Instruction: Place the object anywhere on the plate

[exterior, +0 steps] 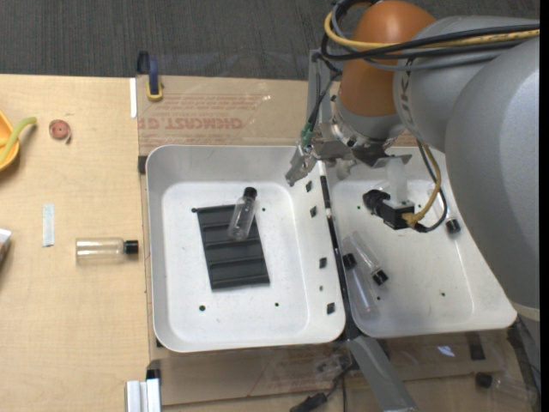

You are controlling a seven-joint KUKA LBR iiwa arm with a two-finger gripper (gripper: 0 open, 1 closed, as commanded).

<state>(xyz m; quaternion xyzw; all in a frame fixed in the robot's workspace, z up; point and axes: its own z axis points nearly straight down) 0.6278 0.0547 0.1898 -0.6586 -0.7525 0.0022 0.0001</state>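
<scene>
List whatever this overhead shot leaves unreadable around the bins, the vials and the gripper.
- gripper: small and dark under the arm's wrist in the camera view; finger spacing unreadable.
- right bin: its far right side is covered by the arm.
- vial on the black plate: clear, contents too small to tell.
- orange object: cut off by the left edge.

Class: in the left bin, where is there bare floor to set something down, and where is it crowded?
Bare floor lies along the left bin's left wall, its near edge, and right of the black plate. The middle is crowded: a vial lies across the plate's far end.
</scene>
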